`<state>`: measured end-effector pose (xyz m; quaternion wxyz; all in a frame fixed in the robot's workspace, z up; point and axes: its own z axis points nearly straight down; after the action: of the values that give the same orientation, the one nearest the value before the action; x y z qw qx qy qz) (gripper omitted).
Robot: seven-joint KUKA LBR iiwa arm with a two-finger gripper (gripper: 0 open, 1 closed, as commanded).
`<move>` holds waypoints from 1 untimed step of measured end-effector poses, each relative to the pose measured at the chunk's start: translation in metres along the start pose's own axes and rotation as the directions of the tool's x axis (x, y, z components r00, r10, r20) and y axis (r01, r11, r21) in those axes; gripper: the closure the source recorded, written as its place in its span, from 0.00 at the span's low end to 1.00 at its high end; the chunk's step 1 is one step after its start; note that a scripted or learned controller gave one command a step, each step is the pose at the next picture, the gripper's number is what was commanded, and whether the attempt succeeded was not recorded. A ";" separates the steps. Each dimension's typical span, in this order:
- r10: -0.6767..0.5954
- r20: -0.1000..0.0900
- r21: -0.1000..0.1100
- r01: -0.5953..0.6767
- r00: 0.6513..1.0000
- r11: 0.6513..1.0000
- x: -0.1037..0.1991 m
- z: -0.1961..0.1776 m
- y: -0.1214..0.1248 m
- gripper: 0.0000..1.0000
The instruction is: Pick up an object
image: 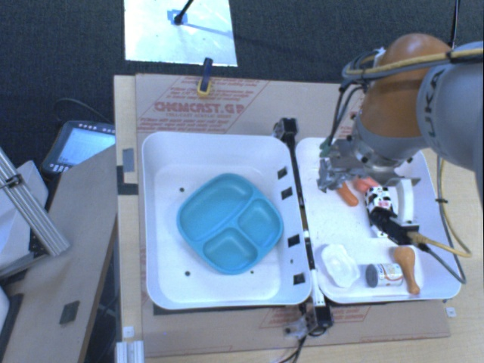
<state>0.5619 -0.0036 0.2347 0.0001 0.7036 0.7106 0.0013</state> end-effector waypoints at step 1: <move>0.000 0.000 0.000 0.000 1.000 1.000 0.049 0.014 0.013 1.00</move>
<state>0.5746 0.0454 0.2206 0.0002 0.7037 0.7105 0.0011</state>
